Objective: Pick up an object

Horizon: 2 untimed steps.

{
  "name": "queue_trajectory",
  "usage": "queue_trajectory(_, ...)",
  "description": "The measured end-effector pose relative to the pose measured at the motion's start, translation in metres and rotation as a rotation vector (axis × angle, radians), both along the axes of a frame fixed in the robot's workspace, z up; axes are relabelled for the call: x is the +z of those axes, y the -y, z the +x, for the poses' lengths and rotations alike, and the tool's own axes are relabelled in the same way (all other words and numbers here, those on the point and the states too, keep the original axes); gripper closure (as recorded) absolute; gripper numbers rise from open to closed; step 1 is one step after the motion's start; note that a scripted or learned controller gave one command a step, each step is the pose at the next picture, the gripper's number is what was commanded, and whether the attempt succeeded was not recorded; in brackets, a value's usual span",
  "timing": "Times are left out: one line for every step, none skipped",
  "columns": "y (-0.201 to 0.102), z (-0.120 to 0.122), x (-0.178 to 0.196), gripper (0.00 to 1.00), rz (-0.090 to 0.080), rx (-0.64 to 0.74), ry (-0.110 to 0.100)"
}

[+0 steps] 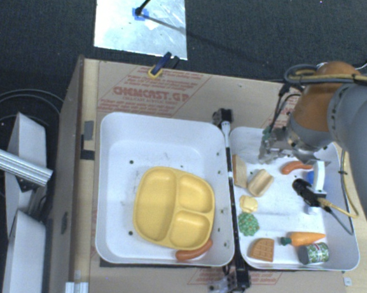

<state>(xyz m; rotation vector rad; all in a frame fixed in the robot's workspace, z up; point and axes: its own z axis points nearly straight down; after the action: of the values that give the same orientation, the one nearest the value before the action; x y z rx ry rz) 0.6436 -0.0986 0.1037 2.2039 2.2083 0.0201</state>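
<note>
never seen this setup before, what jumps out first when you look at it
The yellow divided plate in the left bin draws the eye first, with a sausage lying at its near edge. Next comes the right bin, scattered with toy food: a carrot, broccoli, a waffle and a green can. Over that bin's far end hangs the grey arm with its orange band, its claw low near the far-left corner.

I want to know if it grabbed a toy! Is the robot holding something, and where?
Cannot be told. The gripper hangs over the right bin, with no toy seen in it.
</note>
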Motion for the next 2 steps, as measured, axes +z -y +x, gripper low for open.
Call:
queue_trajectory(0.0418,-0.0286,0.0499,1.00,0.003,-0.001,-0.020)
queue_trajectory(0.0403,-0.0288,0.0487,0.00,0.005,-0.001,-0.022)
